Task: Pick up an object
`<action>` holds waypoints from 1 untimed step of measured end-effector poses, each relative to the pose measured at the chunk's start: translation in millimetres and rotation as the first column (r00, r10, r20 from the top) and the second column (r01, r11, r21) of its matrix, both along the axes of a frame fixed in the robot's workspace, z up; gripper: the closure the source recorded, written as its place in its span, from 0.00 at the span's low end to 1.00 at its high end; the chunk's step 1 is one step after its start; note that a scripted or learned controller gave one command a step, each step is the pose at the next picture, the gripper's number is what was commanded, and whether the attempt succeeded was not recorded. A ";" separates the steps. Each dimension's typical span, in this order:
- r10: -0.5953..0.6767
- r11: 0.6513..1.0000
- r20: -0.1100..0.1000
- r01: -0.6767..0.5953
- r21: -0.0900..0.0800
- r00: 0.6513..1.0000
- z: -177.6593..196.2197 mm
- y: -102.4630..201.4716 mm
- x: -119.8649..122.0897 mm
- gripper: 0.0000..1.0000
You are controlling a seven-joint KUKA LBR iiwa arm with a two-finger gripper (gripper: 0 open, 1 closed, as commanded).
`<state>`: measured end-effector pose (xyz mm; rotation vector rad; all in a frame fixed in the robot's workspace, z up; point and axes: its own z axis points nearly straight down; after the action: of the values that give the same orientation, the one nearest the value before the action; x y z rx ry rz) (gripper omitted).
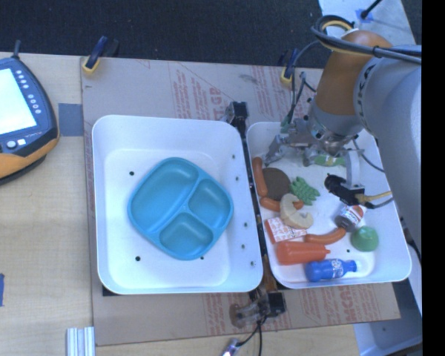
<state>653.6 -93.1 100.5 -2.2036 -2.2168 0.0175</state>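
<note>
My gripper [304,147] hangs low over the back of the right bin [389,273], under the orange wrist band. In front of it lie toy foods: a brown patty [277,182], an orange sausage [259,175] along the left wall, and a green leafy piece [305,190]. Closer to the front are a cream round slice [295,212], a red and white packet [282,231], a hot dog [325,236], an orange bottle [302,253] and a blue bottle [330,269]. I see nothing held in the gripper.
The left bin [111,265] holds a blue divided plate [180,208]. A small can [350,217] and a green round piece [366,238] lie at the right bin's right side. A tablet-like device [15,117] rests on the bench at the far left.
</note>
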 end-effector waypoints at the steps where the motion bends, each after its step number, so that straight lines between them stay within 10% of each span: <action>1: -0.003 1.000 0.013 0.003 -0.003 1.000 -8.7 -3.4 2.4 0.00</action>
<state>655.9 -96.5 91.8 -2.2147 -2.2223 0.0066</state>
